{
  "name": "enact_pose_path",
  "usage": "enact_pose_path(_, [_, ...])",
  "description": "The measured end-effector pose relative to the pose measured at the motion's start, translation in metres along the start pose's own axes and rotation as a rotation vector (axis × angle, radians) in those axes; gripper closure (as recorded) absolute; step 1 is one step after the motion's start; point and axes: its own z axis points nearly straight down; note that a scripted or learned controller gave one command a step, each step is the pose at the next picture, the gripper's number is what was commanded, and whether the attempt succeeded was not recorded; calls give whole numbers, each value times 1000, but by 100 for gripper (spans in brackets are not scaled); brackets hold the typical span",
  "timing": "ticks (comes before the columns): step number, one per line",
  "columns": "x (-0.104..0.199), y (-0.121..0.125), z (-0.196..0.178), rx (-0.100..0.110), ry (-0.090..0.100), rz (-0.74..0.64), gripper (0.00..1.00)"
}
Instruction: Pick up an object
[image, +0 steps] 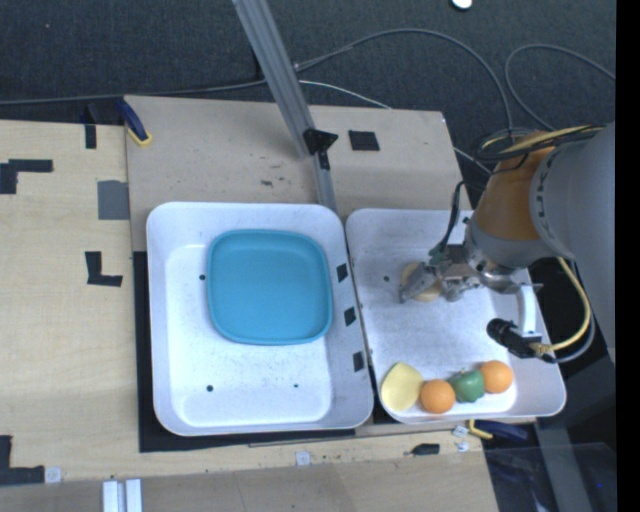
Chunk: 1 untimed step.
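Observation:
My gripper is low in the right bin, near its middle, on the end of the grey arm with the orange band. A small tan object lies right at the gripper's tip, partly hidden by it. Whether it is gripped is unclear. Along the bin's front edge sit a pale yellow piece, an orange ball, a green piece and a second orange ball.
The left bin holds a blue square plate. A slanted grey metal pole runs down to the gap between the bins. Cables loop at the back right. A black and white fitting hangs from the arm over the right bin.

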Motion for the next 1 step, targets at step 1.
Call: enact_pose_path(1, [0, 1, -13, -3, 0, 0, 100])
